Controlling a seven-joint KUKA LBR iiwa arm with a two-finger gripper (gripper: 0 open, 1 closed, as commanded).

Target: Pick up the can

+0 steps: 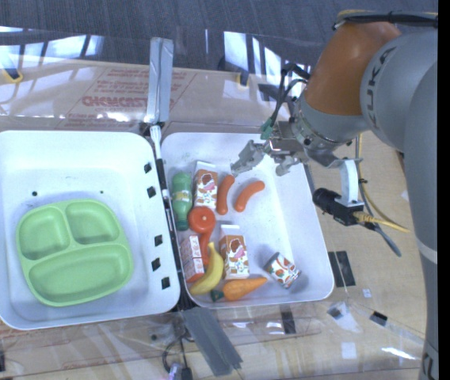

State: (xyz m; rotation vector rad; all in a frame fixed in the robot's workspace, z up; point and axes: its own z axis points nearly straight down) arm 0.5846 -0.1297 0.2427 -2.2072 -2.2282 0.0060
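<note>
Gripper (263,160) spread open and empty above right bin (308,236), well apart from can (283,269) lying near front right corner.

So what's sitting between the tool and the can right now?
In the camera view, mostly bare bin floor. The tool hangs at the right bin's far side, the can lies near its front right corner, and a sausage lies just left of that line.
</note>
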